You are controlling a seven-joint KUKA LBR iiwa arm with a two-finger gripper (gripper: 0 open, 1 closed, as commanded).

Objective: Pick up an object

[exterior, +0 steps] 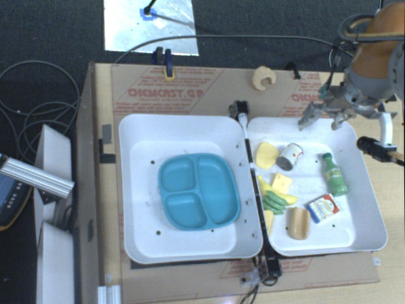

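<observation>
The left bin (136, 138) holds a blue divided plate (199, 190): stiff, broad and shallow, with only a thin rim to pinch, so it looks a poor choice. The right bin (364, 170) carries the likelier targets, all small toy foods that are probably light. Along its left side lie a yellow rounded piece (266, 154), a yellow wedge (281, 183) and a green bunch (274, 201), crowded together and touching, so hard to single out. Just right of the rounded piece a small tin can (290, 156) lies tilted; it is rigid but smooth and could roll, so it should be gripped across its round body. Near the front edge sits a tan bread-like piece (299, 223), possibly soft, with a red and blue packet (322, 208) beside it, flat and slippery-looking. The green bottle (334, 175) lies apart from the rest, stiff and narrow, best taken across its middle. The end effector (324, 118) hovers over the bin's far rim, fingers spread and holding nothing, well clear of every object.
</observation>
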